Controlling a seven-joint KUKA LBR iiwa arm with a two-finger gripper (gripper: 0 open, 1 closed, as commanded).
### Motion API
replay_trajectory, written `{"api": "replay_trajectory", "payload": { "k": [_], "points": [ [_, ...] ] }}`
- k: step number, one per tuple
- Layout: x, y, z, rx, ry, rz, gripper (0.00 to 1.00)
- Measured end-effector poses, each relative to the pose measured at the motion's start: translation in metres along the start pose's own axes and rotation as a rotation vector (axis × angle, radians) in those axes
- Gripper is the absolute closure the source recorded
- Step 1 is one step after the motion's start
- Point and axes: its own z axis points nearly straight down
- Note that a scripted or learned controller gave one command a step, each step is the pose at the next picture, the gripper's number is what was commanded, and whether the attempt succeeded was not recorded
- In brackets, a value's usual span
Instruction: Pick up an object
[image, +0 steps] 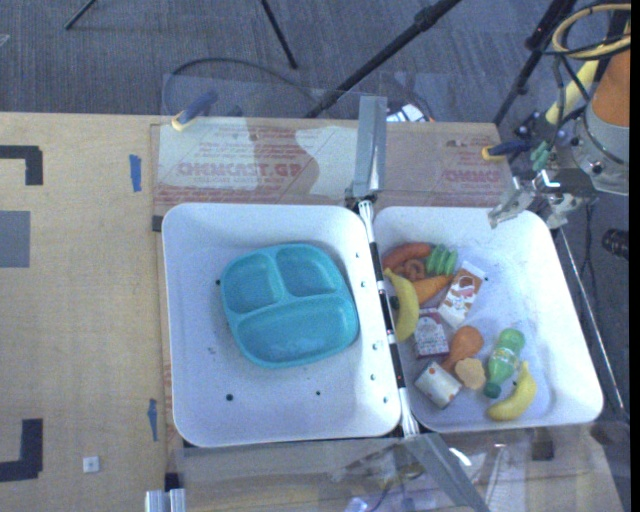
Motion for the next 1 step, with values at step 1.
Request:
{"api": "replay_trajectory", "payload": {
  "k": [1],
  "points": [
    [-0.0481, 0.0168, 0.0253, -0.003, -0.001, 0.065, 0.00]
  ]
}}
